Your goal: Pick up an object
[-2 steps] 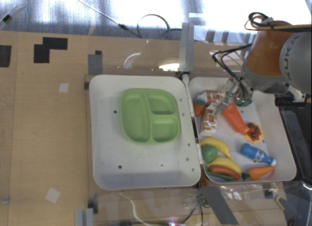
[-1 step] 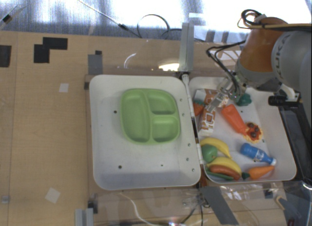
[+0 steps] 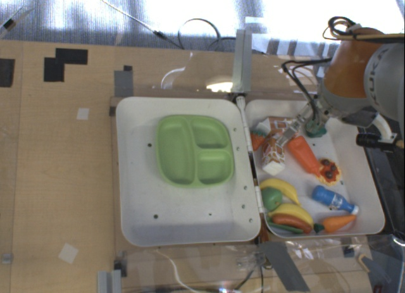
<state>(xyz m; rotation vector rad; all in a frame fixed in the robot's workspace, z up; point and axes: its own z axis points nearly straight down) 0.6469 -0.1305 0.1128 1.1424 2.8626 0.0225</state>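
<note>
Two bananas (image 3: 285,190), two carrots (image 3: 304,154).

The hand (image 3: 292,131) is reaching into the right bin (image 3: 370,187), hanging just over a brown-and-white carton (image 3: 273,148). Beside it are lying a carrot (image 3: 304,155), bananas (image 3: 286,200) and a blue bottle (image 3: 333,199). A green divided plate (image 3: 194,150) is sitting in the left bin (image 3: 136,178).

Pale wood-grain worktop (image 3: 57,178), matt. Smooth white plastic bins (image 3: 136,222), faint sheen. Green divided plate (image 3: 193,150), matt plastic. Glossy plastic toy bananas (image 3: 283,189), orange carrot (image 3: 304,154), blue bottle (image 3: 332,199). Printed cardboard carton (image 3: 274,149). Arm (image 3: 357,73) shell of smooth, semi-gloss grey and orange.
</note>
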